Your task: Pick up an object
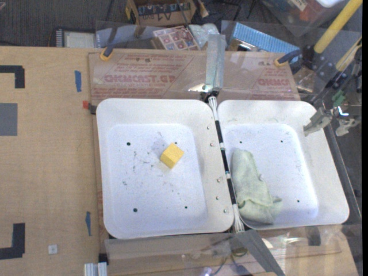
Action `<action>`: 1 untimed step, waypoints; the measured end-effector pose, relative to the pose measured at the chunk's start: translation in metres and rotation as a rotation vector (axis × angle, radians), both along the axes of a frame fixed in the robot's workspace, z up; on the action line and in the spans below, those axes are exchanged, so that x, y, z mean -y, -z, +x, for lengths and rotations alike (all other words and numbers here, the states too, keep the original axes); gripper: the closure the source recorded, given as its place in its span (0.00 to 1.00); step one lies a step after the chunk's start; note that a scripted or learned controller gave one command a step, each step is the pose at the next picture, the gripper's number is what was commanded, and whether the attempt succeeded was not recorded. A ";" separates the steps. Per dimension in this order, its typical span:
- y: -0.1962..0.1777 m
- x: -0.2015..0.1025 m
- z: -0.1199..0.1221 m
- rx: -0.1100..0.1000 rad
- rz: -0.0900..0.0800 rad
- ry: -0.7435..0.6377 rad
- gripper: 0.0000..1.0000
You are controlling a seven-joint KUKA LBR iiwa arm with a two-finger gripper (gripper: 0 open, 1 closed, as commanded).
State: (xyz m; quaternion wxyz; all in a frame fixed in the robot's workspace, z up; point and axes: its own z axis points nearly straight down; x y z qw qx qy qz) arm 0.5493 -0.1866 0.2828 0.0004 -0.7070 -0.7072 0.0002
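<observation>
Yellow stands out against white: a small block (172,156) lies near the middle of the left bin (109,154), tilted on the floor, well apart from every wall. That open ground around it would let fingers come down on either side without fouling the rim. In the right bin (322,183) a pale cloth (250,186) lies crumpled along the left wall, close to the seam between the bins; pressed up to the wall like that, it looks the harder thing to pick cleanly, though soft folds do give something to pinch.

At the right edge, above the far corner of the right bin, the gripper (330,117) hangs clear of both bins, probably parked out of the camera's way. Its shape is blurred against the clutter behind, so I cannot tell how it stands, and nothing is visibly held. Neither object appears touched; the pick seems not yet begun.
</observation>
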 end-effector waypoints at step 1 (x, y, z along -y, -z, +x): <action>0.147 -0.016 -0.070 0.001 -0.001 0.171 0.00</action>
